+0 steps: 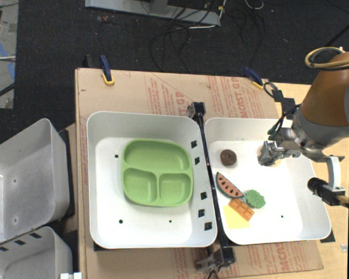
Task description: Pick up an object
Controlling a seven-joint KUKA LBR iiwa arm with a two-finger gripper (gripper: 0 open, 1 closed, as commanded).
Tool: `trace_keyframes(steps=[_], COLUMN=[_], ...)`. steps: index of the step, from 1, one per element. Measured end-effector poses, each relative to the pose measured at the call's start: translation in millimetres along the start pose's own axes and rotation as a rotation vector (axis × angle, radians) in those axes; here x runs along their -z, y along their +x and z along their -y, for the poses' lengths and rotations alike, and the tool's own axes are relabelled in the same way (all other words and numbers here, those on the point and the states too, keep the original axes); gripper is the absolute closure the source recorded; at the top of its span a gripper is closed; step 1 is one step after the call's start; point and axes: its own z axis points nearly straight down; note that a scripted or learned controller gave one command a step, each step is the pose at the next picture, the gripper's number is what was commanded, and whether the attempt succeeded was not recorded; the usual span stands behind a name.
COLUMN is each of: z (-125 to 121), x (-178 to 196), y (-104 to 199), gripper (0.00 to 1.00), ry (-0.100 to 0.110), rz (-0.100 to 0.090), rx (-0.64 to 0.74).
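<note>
**Me:** My gripper (269, 155) sits low in the right bin (309, 224), near its back half. The wrist hides how it is set, so I cannot tell its state. I see nothing in it.

**Spotter:** What's closest?

**Me:** The brown disc (228, 157), just to its left and apart from it. Toward the front lie the melon slice (229, 186), the green piece (255, 199), the orange block (241, 210) and the yellow piece (234, 220), all bunched and touching or nearly so.

**Spotter:** Risks?

**Me:** If I go for the disc, it looks flat and round, so I expect it could skid or roll away toward the divider (207, 166). In the cluster, closing on one item would likely nudge its neighbours, or pinch two and drop both. A descent off by a little closes on bare floor.

**Spotter:** And the left bin (101, 179)?

**Me:** It holds the green tray (157, 172), well apart from the arm. Too wide to grasp, I judge.
</note>
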Motion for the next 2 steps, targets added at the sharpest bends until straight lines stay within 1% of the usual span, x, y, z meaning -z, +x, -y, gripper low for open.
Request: trace_keyframes(steps=[1, 2], z=[-1.7, -7.8], x=[40.2, 27.1], y=[-0.2, 55.6], gripper=[1.0, 1.0], ry=[0.001, 0.008], rz=[0.0, -0.004], rx=[0.0, 0.005])
